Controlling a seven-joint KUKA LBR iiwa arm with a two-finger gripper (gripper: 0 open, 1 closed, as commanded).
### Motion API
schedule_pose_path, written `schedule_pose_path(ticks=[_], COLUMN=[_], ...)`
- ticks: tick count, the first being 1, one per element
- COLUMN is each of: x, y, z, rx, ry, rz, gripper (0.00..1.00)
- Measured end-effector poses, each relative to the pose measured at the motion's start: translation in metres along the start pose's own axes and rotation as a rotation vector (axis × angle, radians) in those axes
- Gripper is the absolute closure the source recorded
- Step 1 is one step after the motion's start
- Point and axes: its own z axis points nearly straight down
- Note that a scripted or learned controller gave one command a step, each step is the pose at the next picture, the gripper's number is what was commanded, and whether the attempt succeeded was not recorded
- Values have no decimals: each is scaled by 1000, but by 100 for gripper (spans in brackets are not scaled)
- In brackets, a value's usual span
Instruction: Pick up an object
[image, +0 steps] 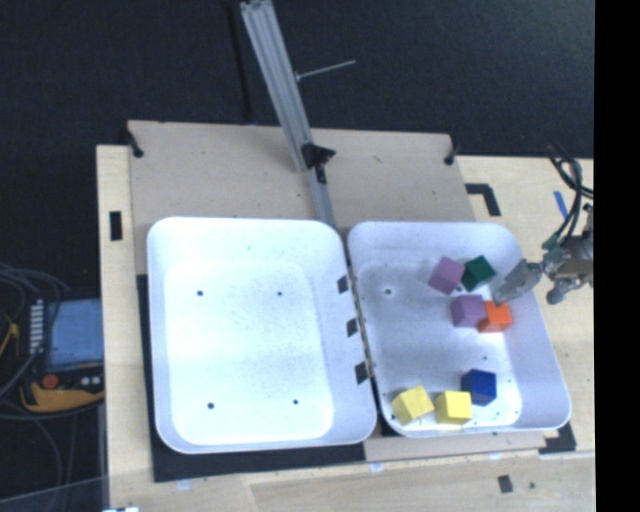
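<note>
Camera view: pincer (515, 283) at right bin's (535, 400) edge; grip state unclear.

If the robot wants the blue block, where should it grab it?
Likely from straight above, fingers closing on two opposite side faces of the blue block. It sits apart from the yellow blocks, with bare bin floor on its upper and left sides, so there's room there.
</note>
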Motion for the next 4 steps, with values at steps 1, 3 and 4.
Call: schedule_pose_path(ticks=[1,3,4], x=[0,-7,-5], y=[0,-6,-10], z=[0,120,163], rx=[-1,6,4], ry=[0,1,1], rz=[1,4,4], gripper=[0,0,0])
